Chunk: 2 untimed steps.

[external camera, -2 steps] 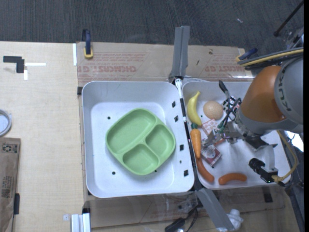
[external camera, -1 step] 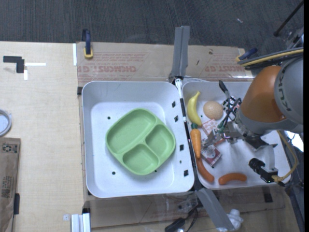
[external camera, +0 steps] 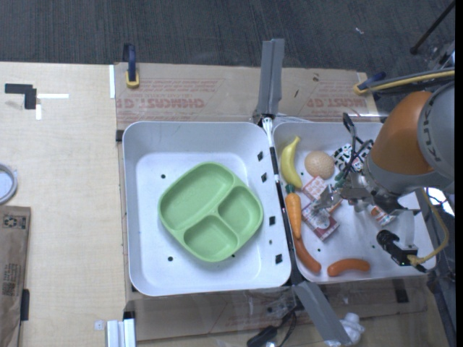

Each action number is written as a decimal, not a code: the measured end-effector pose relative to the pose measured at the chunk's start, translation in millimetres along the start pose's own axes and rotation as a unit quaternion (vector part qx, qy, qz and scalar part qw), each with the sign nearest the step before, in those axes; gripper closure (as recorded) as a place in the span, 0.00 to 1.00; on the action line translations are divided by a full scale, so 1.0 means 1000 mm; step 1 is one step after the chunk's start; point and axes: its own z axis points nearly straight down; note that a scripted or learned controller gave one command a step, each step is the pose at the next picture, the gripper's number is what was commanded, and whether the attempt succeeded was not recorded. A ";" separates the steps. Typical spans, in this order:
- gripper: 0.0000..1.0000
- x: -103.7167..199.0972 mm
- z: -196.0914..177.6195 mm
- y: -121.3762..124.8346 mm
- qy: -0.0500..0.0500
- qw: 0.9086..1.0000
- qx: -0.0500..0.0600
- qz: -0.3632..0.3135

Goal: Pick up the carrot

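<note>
The carrot (external camera: 293, 215) is a short orange stick lying lengthwise against the left wall of the right bin (external camera: 412, 275), just below the banana. My gripper (external camera: 330, 197) hangs low over a red and white packet (external camera: 319, 216), a little to the right of the carrot and apart from it. The grey arm with its orange band (external camera: 402, 142) comes in from the right above the bin. Nothing shows held by the gripper.
The right bin also holds a yellow banana (external camera: 289, 162), a beige egg-shaped item (external camera: 319, 164), two reddish sausages (external camera: 307, 257) (external camera: 349, 267) and a black-and-white speckled object (external camera: 343, 154). The left bin (external camera: 145, 215) bears a green divided plate (external camera: 210, 212).
</note>
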 end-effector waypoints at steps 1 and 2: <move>0.00 -0.032 -0.053 -0.008 -0.002 0.993 0.004 0.117; 0.00 0.021 0.001 -0.032 -0.002 0.997 0.001 0.072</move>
